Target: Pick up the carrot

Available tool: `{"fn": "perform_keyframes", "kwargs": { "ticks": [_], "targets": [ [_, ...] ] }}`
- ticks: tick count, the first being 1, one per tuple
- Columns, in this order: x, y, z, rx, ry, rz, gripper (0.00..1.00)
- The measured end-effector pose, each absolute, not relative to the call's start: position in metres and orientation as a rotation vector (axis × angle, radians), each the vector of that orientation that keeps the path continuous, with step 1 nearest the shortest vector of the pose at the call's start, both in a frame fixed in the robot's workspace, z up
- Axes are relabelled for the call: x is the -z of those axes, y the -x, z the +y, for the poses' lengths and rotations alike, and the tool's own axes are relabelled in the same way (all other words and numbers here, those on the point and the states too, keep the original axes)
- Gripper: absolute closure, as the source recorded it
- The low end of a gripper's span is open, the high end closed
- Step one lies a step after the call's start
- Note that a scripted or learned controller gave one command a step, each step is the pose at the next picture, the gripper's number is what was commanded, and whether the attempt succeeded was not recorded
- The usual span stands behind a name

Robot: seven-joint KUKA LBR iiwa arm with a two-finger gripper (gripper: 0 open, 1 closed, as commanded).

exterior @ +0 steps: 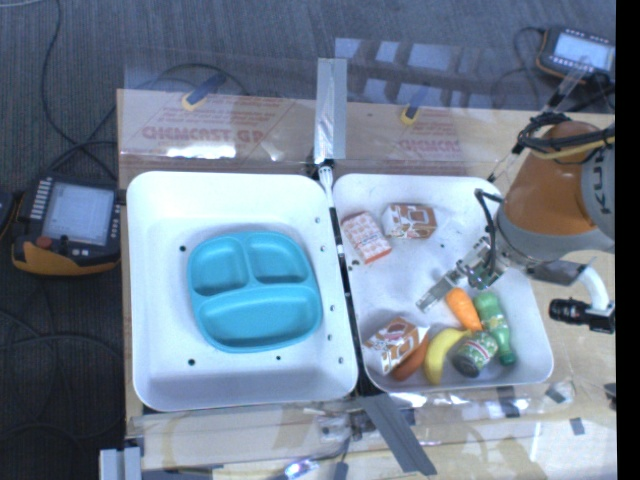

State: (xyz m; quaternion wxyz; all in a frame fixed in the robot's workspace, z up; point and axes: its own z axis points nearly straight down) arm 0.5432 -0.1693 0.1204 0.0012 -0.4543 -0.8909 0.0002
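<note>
So from the camera view, the carrot [463, 309] is lying in the right bin [440, 193], toward its near right corner, right beside a green bottle [494, 320]. The gripper [446, 290] sits just left of the carrot's far end, touching or nearly so. Fingers look slightly apart with nothing between them. The left bin [150, 203] holds a blue tray [255, 290].
</note>
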Motion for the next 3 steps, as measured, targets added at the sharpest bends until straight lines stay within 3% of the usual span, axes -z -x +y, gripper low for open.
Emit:
{"fn": "perform_keyframes", "kwargs": {
  "ticks": [1, 2, 3],
  "targets": [
    [-0.103, -0.539, -0.163, 0.002, 1.53, -2.741, 0.0],
    [-0.112, -0.54, -0.163, 0.004, 1.53, -2.741, 1.0],
    [-0.199, -0.542, -0.107, -0.003, 1.813, -2.565, 1.0]
  ]
}}
